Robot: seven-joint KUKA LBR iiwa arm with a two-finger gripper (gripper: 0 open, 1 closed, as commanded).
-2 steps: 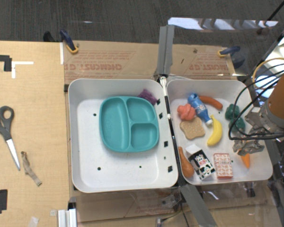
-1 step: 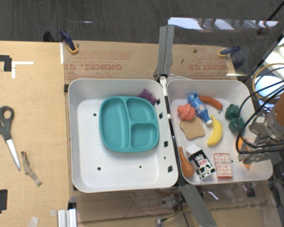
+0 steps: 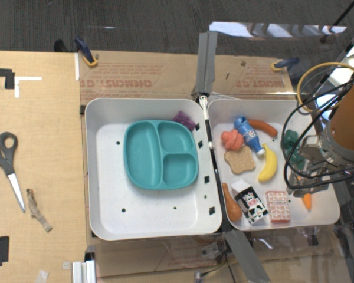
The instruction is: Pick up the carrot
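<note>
A small bright orange carrot [image 3: 307, 202], tapering to a point, shows at the right side of the right bin [image 3: 295, 220]. Its upper end is hidden under the gripper [image 3: 307, 188], which hangs directly over it at the end of the grey arm with looping cables. Whether the carrot rests on the bin floor or is lifted off it cannot be made out.
The right bin also holds a banana [image 3: 268, 165], a toast slice [image 3: 240, 161], a blue bottle [image 3: 248, 133], a red sausage [image 3: 263, 126], a green piece [image 3: 290, 139], a cow-print carton [image 3: 251, 203], a pink box [image 3: 277, 206] and a long orange-brown piece [image 3: 230, 200]. A teal divided plate [image 3: 161, 155] lies in the left bin.
</note>
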